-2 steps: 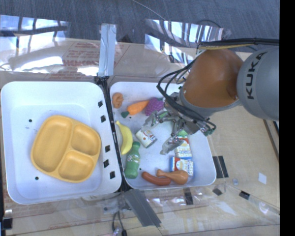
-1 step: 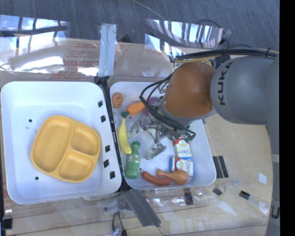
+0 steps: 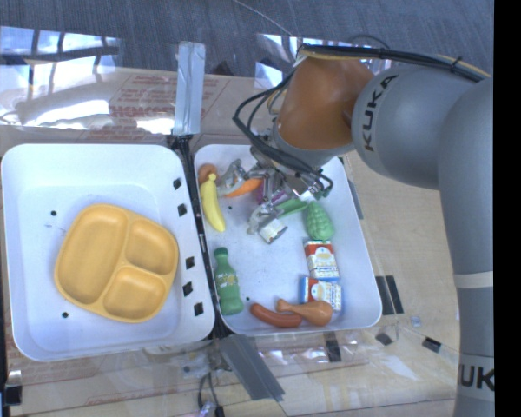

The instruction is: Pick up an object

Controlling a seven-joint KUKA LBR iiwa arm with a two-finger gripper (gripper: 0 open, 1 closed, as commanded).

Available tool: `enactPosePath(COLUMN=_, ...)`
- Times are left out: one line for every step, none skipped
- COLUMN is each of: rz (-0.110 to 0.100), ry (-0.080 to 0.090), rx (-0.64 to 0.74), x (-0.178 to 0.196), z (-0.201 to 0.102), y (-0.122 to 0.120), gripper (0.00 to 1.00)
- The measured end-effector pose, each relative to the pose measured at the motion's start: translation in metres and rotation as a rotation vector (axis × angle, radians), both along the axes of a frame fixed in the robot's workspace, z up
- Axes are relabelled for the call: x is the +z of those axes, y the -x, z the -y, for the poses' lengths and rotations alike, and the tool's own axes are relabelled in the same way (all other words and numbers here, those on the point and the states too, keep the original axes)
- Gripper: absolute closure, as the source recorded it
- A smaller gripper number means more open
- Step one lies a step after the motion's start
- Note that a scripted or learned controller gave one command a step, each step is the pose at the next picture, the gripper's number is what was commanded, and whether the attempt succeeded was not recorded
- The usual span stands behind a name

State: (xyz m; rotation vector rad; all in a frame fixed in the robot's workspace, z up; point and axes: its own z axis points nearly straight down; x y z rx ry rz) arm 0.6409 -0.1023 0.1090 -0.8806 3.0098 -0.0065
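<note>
So the near edge of the right bin (image 3: 365, 272) has a reddish sausage (image 3: 275, 316) lying right against a tan drumstick-looking piece (image 3: 308, 310), both smooth plastic toy food, rounded and probably slippery. Just behind them are two little cartons (image 3: 322, 276) stacked end to end, boxy with printed labels, flat sides that should be easy to pinch. To their left a green bottle (image 3: 227, 281) lies along the divider, slim and round, likely to roll if nudged. Over in the left bin (image 3: 26, 189) sits a yellow compartment tray (image 3: 115, 261), glossy and shallow, not much to grab there. Further back in the right bin there's a yellow banana (image 3: 212, 205) by the divider, a bumpy green cob-shaped thing (image 3: 319, 221), and an orange carrot-ish piece (image 3: 246, 187). The gripper (image 3: 267, 224) is down among these at the far-middle of the bin, and honestly I can't tell how its tips are set, or whether they're on anything; too much metal and clutter there. If it's going for something, I'd say centre over one item only, come straight down, and avoid the crowded spot where carrot and green stuff touch. The banana or a carton looks like the safest bet.
</note>
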Motion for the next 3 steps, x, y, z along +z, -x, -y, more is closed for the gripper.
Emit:
enactPosePath(rz=-0.019, ry=0.006, rx=-0.096, x=-0.013, z=-0.004, y=-0.014, gripper=0.0)
enactPosePath(rz=0.002, ry=0.001, rx=-0.093, x=0.0, z=-0.006, y=-0.018, gripper=1.0)
enactPosePath(rz=0.002, ry=-0.001, rx=0.018, x=0.072, z=0.024, y=-0.018, gripper=1.0)
